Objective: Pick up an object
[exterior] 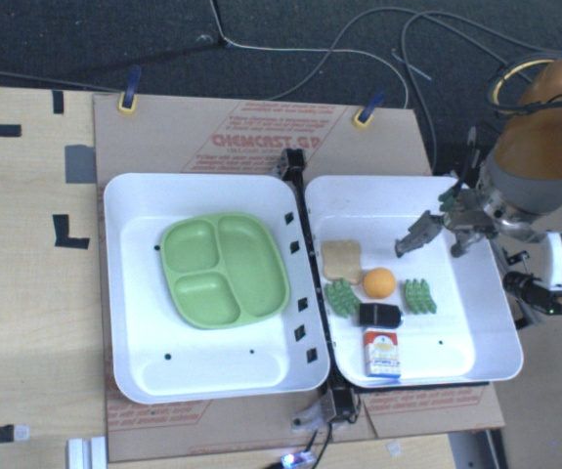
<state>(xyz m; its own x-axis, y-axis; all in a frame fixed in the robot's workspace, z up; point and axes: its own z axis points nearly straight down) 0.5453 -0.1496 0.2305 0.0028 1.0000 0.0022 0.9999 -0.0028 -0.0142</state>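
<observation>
The right bin (456, 360) holds a tan square piece (341, 258), an orange ball (379, 282), two green ridged pieces (341, 297) (418, 296), a black block (379, 314) and a red, white and blue carton (383, 353). My gripper (439, 236) hovers over the bin's upper right part, above and to the right of the orange ball. Its two dark fingers are spread apart with nothing between them.
The left bin (129, 360) holds a green divided plate (225, 269). Black clips run along the wall between the bins (305, 262). Cables lie on the dark surface behind the bench. The arm's body (530, 154) hangs over the right bin's right edge.
</observation>
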